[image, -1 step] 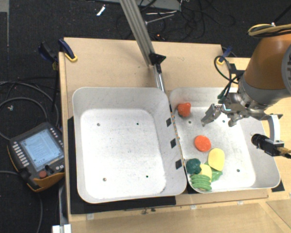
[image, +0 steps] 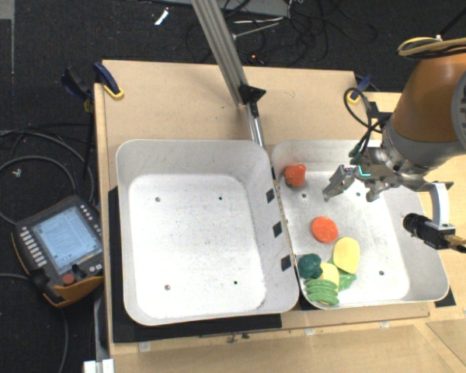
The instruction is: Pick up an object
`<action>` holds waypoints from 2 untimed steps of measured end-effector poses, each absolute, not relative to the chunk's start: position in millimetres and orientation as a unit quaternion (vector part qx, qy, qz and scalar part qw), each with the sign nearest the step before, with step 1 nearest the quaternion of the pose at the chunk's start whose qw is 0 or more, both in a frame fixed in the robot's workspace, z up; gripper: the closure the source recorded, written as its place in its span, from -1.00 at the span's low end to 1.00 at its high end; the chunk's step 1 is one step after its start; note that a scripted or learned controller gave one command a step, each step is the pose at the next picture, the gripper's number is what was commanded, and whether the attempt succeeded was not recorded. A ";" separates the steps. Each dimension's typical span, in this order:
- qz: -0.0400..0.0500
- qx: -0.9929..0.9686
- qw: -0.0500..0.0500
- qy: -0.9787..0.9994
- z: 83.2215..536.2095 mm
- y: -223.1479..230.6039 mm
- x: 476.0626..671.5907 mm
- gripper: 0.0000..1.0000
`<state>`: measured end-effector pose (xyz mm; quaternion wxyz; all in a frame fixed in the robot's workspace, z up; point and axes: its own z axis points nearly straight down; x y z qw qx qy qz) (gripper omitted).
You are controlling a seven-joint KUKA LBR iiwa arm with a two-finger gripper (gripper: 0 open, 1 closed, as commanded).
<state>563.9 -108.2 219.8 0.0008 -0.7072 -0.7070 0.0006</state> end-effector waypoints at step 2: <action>0.002 -0.707 0.002 -0.707 123.7 -102.2 550.3 -1.00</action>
